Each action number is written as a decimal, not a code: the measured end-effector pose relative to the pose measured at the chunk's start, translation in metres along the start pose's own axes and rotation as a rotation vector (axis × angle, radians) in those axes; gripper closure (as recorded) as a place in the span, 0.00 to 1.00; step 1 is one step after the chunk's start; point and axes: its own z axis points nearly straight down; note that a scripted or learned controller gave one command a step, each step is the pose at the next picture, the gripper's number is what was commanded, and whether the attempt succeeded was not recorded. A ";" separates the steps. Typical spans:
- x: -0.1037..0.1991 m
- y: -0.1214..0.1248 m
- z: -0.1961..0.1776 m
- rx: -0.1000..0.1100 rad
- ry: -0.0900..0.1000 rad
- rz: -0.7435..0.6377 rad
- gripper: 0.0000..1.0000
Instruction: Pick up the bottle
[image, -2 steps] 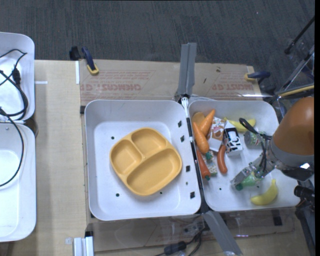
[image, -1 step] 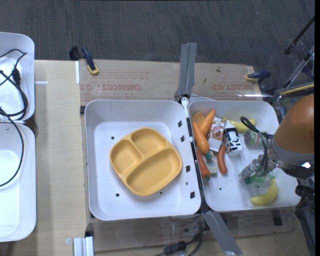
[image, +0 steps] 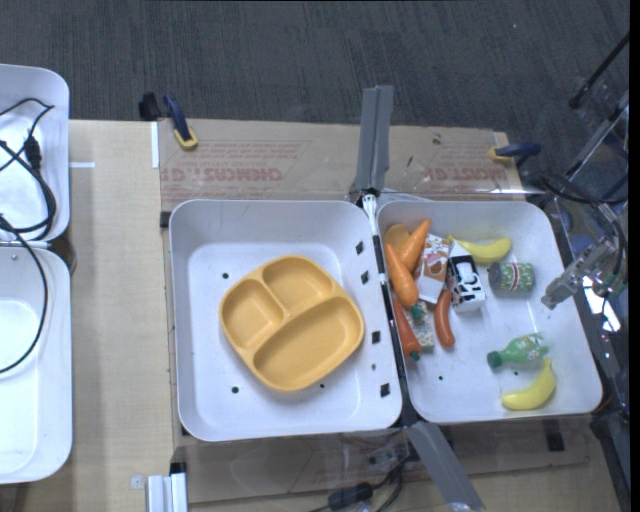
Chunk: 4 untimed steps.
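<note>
Green bottle (image: 518, 351) lying just above banana (image: 530, 390).

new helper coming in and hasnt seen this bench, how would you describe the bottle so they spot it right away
Look in the right white bin, in its lower right part. The bottle lies on its side there, just above a banana. It is the one green thing with a pale label, apart from the carrots on the bin's left side.
</note>
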 end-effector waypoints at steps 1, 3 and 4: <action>0.000 0.000 0.000 0.000 0.000 0.000 0.00; 0.023 -0.034 0.123 0.000 0.004 0.053 1.00; -0.022 0.070 0.131 -0.002 -0.001 -0.417 1.00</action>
